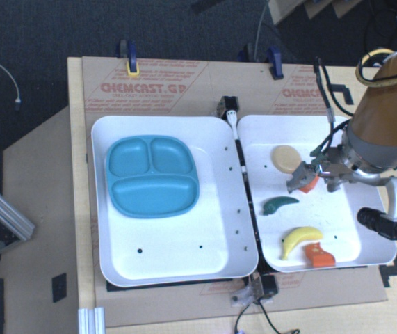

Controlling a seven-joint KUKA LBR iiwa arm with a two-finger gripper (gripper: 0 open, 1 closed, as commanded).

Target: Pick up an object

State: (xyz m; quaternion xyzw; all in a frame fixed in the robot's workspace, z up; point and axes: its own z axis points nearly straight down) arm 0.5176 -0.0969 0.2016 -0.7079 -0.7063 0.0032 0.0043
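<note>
- The gripper (312, 177) pinches a small orange piece (311, 184) over the right bin (365, 256).
- A smooth curved banana (300, 239) lies near that bin's front edge.
- A glossy blue divided plate (153, 175) sits in the left bin (163, 263).

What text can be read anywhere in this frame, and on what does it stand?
"CHEMCAST GP": red print on the brown board under the bins, above the left bin; a smaller line beneath it is too blurred to read.
"CHEMCA...": the same print repeated above the right bin, cut off by cables.
Nothing legible on the blue tray, the toys or the arm.
</note>
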